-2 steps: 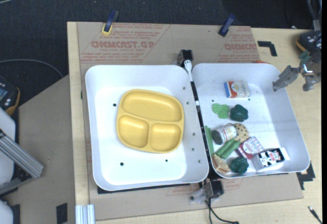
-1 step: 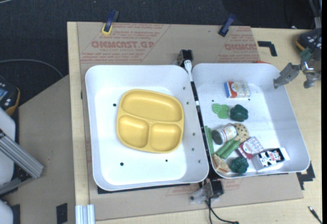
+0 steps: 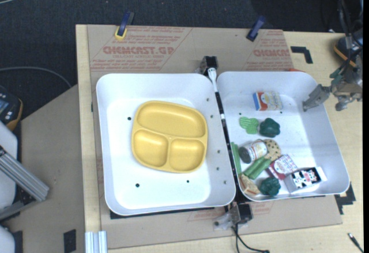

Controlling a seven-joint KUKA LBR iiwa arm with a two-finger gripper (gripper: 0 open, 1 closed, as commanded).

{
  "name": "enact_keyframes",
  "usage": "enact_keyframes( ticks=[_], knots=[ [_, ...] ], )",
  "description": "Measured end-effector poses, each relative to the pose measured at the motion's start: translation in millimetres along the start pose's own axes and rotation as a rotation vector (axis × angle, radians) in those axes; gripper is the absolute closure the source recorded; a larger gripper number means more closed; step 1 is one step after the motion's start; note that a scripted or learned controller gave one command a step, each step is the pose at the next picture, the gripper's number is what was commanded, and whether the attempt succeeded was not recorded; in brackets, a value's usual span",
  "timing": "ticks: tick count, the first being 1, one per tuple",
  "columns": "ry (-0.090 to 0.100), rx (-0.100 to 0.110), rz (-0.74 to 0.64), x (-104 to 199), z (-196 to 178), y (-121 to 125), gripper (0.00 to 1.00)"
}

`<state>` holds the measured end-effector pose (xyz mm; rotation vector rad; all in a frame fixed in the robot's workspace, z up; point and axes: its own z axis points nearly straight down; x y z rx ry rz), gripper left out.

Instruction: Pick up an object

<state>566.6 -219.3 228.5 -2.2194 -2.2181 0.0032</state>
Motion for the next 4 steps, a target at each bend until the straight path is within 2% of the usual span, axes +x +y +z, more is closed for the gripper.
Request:
enact_keyframes(
  ticks=[3, 4],
  knots=[
    [0.001, 0.001, -0.001, 9.9, 146.5, -11.1, 0.00],
    [-0.002, -0.005, 0.000, 8.9, 132.9, -10.0, 1.00]
  ],
)
